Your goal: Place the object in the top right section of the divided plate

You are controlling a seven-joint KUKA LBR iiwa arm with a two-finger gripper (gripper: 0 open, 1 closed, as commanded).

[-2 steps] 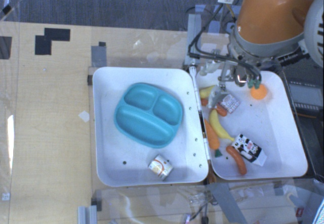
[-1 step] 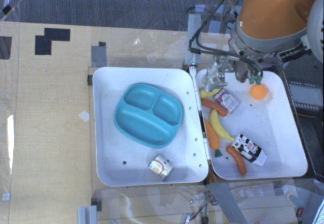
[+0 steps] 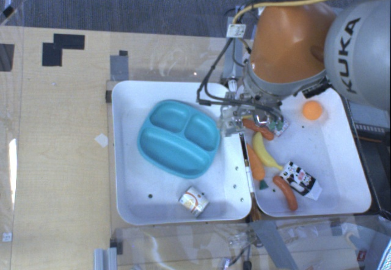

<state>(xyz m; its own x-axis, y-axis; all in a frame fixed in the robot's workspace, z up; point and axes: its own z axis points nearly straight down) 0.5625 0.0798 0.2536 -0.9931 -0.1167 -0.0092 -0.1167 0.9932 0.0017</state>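
camera view: end effector (image 3: pixel 252 121) sits over a sausage (image 3: pixel 253 125); its grip state cannot be told.

Single fixed cam, mounted above bench, angled down. Both white bins (image 3: pixel 122 159) seen centre to lower right of frame; arm (image 3: pixel 305 43) cropped at upper right; carpet across top.
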